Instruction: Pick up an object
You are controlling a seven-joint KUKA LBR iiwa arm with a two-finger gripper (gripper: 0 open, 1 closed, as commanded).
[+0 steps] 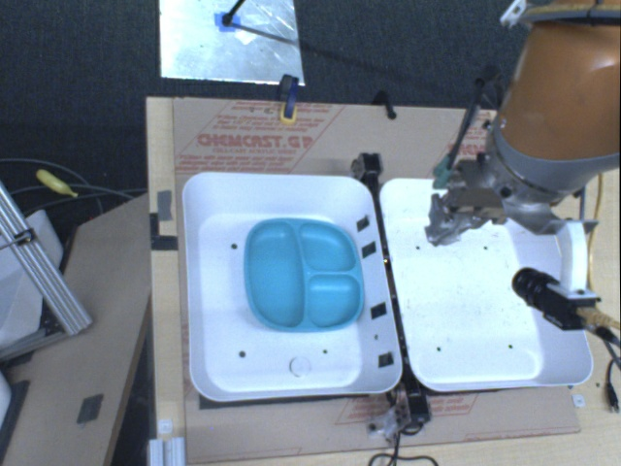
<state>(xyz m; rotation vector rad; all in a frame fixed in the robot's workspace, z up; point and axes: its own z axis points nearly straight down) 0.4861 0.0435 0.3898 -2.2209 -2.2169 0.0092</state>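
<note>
A blue plate [303, 274] with three sections lies flat in the middle of the left bin [209, 357]. The end effector [448, 223] hangs over the right bin [485, 362], well apart from it. Its grip is too blurry to tell.

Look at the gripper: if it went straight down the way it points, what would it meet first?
Most likely the bare floor of the right bin; the gripper hangs above it. Depth is unclear.

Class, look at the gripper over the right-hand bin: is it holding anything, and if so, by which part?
It cannot be told. The gripper hangs over the right bin, with no object visible there. The blue divided plate lies apart in the left bin.
</note>
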